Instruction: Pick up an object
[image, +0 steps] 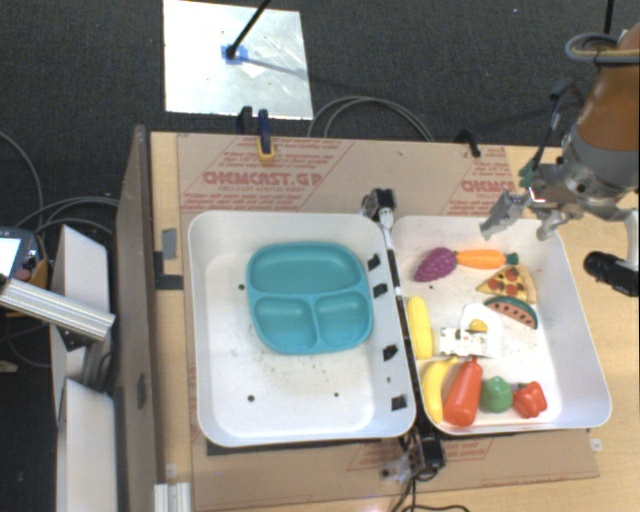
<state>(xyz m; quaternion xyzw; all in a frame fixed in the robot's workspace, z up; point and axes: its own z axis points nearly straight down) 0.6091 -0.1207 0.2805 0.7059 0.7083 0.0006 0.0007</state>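
My gripper hangs open above the far edge of the right bin, with nothing between its fingers. Just below it lie an orange carrot and a purple bunch of grapes. Further down are a pizza slice, a watermelon slice, a white card with a yellow shape, a corn cob, a banana, a red-orange sausage-like piece, a green piece and a red pepper.
The left bin holds a teal divided plate. A row of black clips runs along the divider between the bins. The arm comes in from the upper right.
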